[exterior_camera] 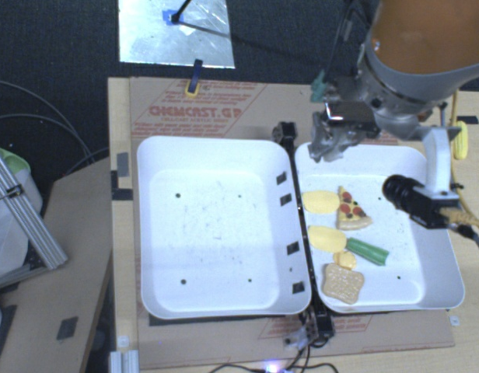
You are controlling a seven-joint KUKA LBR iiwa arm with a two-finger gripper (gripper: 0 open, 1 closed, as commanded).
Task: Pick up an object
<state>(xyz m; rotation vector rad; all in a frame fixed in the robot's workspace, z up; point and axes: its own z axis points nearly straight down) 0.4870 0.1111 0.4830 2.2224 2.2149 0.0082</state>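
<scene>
Pizza slice [351, 209], red dots, mid right bin [438, 286]. Gripper [330, 148] at bin's back-left corner; finger state unclear. Bench board [197, 109] reads CHEMCAST.

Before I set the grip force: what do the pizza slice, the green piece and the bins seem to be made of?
Pizza slice: probably moulded toy plastic, matte, with flat painted red spots.
Green piece: likely the same plastic, smooth, evenly coloured.
Right bin and left bin: thin white plastic by their look, slightly glossy, with rounded formed rims.
</scene>
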